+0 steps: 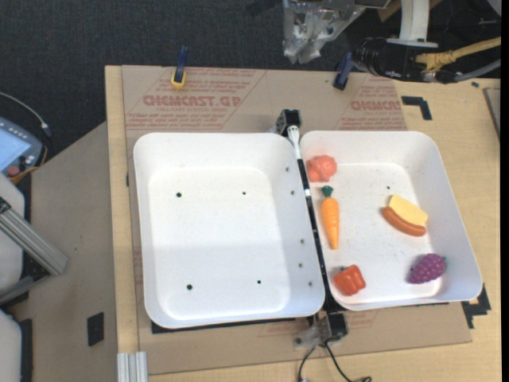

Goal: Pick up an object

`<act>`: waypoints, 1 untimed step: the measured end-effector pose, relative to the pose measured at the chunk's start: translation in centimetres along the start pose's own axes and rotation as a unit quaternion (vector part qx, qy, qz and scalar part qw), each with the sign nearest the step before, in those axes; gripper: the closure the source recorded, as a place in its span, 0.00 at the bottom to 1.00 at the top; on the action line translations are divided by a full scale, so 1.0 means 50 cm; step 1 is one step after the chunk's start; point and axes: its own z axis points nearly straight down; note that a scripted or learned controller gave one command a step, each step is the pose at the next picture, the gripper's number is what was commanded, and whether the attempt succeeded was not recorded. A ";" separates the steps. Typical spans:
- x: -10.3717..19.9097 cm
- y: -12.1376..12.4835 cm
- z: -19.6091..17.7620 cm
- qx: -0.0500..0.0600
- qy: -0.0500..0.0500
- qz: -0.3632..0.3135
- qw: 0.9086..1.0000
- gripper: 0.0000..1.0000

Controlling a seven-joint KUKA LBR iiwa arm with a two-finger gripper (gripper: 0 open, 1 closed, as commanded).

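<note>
Raised above the bench's far edge, my gripper (pixel 308 34) hung well apart from the right bin (pixel 449 205); whether it was open, I couldn't tell. Carrot (pixel 330 222) lay by the divider.

arm (pixel 413 6) cut by top edge | gripper (pixel 306 42) blurred, finger state unclear

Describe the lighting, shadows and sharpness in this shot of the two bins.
Camera view: even, soft overhead light; the left bin is brighter across its upper floor, with a faint grey shade over the lower part. The carrot, bread slice and grapes in the right bin cast only slight shadows. The toys look fairly sharp; the claw at the top is blurrier and harder to read.
</note>
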 end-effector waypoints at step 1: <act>-0.019 -0.171 -0.005 0.004 0.001 -0.005 1.000 1.00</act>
